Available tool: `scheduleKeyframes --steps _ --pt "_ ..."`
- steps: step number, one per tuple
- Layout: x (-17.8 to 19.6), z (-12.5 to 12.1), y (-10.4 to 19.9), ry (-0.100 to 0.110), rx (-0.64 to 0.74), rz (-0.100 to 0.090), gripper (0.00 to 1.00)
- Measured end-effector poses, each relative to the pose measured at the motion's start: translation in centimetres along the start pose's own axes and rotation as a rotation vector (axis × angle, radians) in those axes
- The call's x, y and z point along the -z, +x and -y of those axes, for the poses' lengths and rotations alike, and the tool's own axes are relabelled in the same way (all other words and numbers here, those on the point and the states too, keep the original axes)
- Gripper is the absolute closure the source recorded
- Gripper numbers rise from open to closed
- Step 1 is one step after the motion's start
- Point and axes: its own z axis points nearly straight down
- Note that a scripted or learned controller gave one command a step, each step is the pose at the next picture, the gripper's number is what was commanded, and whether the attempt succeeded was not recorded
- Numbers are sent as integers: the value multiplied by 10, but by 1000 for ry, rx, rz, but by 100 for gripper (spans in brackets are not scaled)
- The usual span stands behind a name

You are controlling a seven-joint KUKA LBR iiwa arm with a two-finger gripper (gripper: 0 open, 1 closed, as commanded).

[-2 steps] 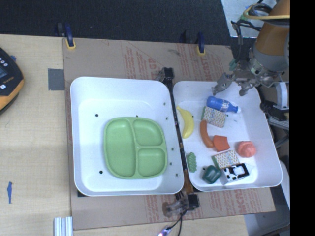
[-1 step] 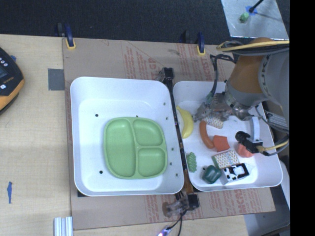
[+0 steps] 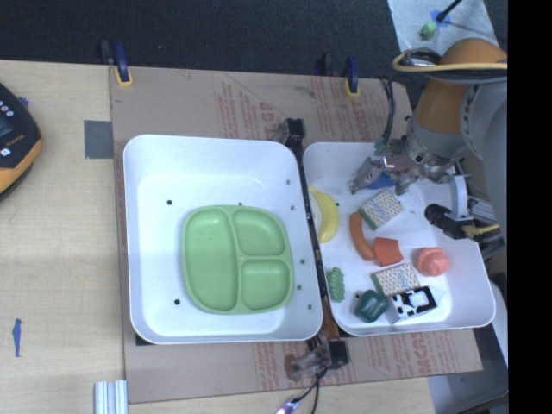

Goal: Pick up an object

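Note:
My gripper point(image 3: 373, 178) hangs over the far left part of the right bin point(image 3: 470, 313), open, with nothing between its fingers. Just in front of it lies a patterned block point(image 3: 380, 209). Further objects in this bin are a yellow banana point(image 3: 326, 215), an orange sausage-shaped piece point(image 3: 360, 236), an orange cube point(image 3: 387, 251), a pink lump point(image 3: 432, 261), a second patterned block point(image 3: 396, 278), a small green piece point(image 3: 335, 283), a teal cup point(image 3: 371, 304) and a black-and-white item point(image 3: 414, 302).
The left bin point(image 3: 147, 171) holds a green divided plate point(image 3: 236, 259). The arm's grey body with its orange band point(image 3: 457, 67) rises at the right, and a black part point(image 3: 453, 221) of it reaches over the right bin's far edge. A yellow-black device point(image 3: 13, 145) lies at the bench's left.

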Motion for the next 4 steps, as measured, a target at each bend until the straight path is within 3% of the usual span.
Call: scheduleKeyframes --steps 1,2,3,4 --pt "-9 77 14 -15 3 5 0" --pt "-11 147 29 -15 2 4 0" --pt "-1 147 28 -14 6 5 100" --pt "90 120 96 -17 4 5 100"
